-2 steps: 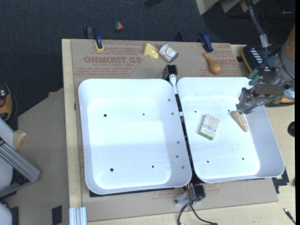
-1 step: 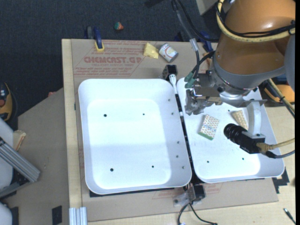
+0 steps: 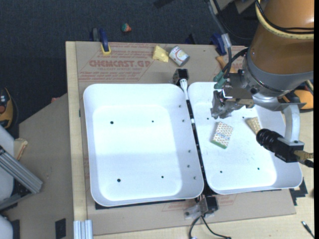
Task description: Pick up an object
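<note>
The right bin (image 3: 279, 180) holds a small patterned packet (image 3: 222, 134) near its middle and a tan block (image 3: 253, 124) to the packet's right, partly hidden by the arm. The left bin (image 3: 99, 183) sits beside it on the tabletop (image 3: 119, 63) (a cardboard sheet covers it). The hand (image 3: 220, 109) hangs just above the packet's far end, nothing visibly between its fingers; whether they are released or clenched I cannot tell.

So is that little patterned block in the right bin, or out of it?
In. The patterned block lies on the right bin floor, below the gripper.
</note>
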### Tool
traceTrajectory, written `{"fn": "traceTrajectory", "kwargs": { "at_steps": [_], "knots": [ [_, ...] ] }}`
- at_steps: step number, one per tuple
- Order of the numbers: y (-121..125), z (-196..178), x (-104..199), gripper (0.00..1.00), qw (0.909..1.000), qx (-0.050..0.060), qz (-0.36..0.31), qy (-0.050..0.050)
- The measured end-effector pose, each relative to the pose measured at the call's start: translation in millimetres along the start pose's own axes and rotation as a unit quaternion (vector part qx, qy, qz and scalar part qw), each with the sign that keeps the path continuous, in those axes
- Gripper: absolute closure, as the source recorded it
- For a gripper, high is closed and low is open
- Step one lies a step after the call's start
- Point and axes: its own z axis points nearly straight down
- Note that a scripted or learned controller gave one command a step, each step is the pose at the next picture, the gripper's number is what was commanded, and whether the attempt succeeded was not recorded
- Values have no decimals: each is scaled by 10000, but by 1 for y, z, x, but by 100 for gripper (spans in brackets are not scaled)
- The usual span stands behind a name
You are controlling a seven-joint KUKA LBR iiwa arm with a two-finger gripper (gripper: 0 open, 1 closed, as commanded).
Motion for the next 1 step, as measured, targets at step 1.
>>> {"fn": "traceTrajectory", "kwargs": {
  "at_steps": [1],
  "knots": [
    [-1, 9, 29, 100, 10000, 43, -23, 1]
  ]
}}
